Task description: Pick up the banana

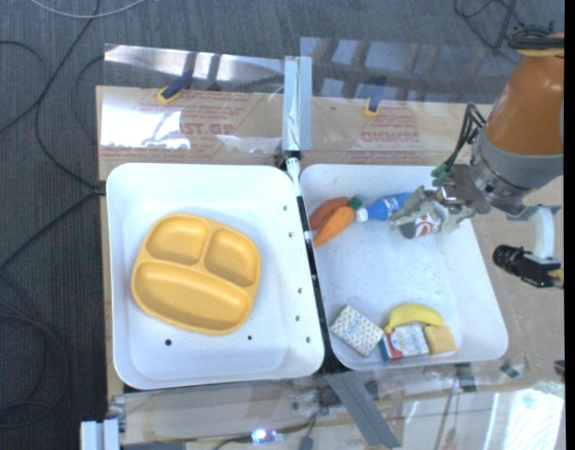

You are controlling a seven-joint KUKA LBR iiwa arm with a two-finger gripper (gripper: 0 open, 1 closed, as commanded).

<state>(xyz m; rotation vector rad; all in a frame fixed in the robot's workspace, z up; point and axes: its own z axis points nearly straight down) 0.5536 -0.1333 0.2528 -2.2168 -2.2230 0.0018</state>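
The gripper (426,216) is seen low over the far right part of the right bin (475,279), at the end of the grey arm (526,111) with its orange band, which reaches in from the right. Whether anything is gripped cannot be told, since the tool's tip is small and blurred against the white floor; a patch of red and white is seen at that tip, and its nature cannot be made out. Just to the left of the gripper a blue and white bottle (385,205) is laid on its side, and beyond it an orange carrot (331,221) with a green top is placed against the bin's left wall.

The banana (416,315) is found well apart from the gripper, near the front edge of the same bin, lying curved above a small red and white box (406,342). An orange-yellow block (442,339) is set just beside that box on the right, and a patterned packet (355,330) is laid to its left.

The left bin (128,345) is occupied by a yellow divided plate (195,272) with three compartments, lying flat.
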